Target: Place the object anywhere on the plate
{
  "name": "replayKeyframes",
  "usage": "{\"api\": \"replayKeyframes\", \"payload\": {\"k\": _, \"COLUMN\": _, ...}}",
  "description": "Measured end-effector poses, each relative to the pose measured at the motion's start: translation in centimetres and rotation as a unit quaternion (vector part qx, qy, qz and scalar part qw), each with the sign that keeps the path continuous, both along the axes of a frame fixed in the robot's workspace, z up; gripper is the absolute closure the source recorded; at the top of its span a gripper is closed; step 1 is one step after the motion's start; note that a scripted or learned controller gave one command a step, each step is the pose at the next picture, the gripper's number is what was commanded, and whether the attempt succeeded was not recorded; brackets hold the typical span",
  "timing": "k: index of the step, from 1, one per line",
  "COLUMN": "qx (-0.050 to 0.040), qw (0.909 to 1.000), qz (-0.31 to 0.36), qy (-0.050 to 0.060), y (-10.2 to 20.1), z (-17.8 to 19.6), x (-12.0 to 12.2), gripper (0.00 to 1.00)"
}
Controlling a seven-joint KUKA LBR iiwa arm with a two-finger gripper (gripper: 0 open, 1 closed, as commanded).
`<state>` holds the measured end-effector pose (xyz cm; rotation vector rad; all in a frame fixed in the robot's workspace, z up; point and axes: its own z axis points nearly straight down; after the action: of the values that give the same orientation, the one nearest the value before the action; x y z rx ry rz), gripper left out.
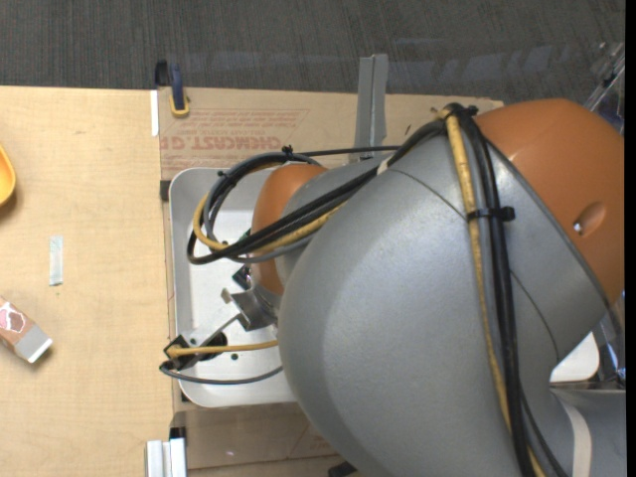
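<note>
Object and plate: cannot tell where either lies; probably somewhere in the bin under the arm, judging by the reach.

Largest first. One grey arm (417, 306), stretched in from the right, bulking over most of the bench, orange band (556, 177) high on the right. One tan surface (89, 177) at left. One sheet of printed cardboard (248, 127) at the back. One white bin (204, 286) counted for certain, its left part bare, rest under the arm. A bundle of black and yellow cables (219, 217) looping over it. Gripper (246, 303) low over the bin floor; released or clenched, cannot tell.

Step in hand, as a judgement: reaching down into the bin, either for the pick or the drop; impossible to say which. Next move calls for a straight lift clear of the bin wall.

Smaller things: one metal post (373, 97), one blue clamp (175, 85), one wrapped packet (22, 332), one orange piece (4, 179) at the left edge, one small grey strip (56, 261).
</note>
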<state>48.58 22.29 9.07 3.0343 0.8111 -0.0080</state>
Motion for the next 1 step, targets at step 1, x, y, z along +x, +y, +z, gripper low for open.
{"api": "replayKeyframes", "payload": {"k": 1, "qx": -0.0003, "qw": 0.9923, "qz": 0.124, "qy": 0.0, "y": -0.12, "z": 13.5, "x": 8.19, "gripper": 0.0}}
